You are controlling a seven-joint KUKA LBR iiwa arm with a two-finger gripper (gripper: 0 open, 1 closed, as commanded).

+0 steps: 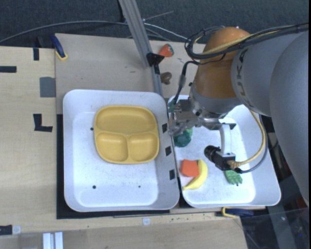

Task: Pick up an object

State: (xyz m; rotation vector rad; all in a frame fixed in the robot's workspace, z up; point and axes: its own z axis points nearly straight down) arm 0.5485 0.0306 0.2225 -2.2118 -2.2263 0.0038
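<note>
Down in the right bin (pixel 259 193), the gripper (pixel 182 126) hangs low over a small teal object (pixel 184 138) near the bin's left wall; the wrist hides the tips, so I cannot tell whether it is open, closed or holding anything. That teal piece looks like a small toy, probably light and rigid plastic, rounded enough that it could roll or squirt out of a pinch; taking it across its widest part, squarely from above, seems safest. Just beside it toward the front lie an orange block (pixel 189 167) touching a yellow banana (pixel 198 178), and a green toy (pixel 232 177) sits further right near a black fitting on the arm. The bin wall close on the left crowds any approach from that side. A yellow divided plate (pixel 127 134) rests in the left bin (pixel 78 191), well apart.
</note>
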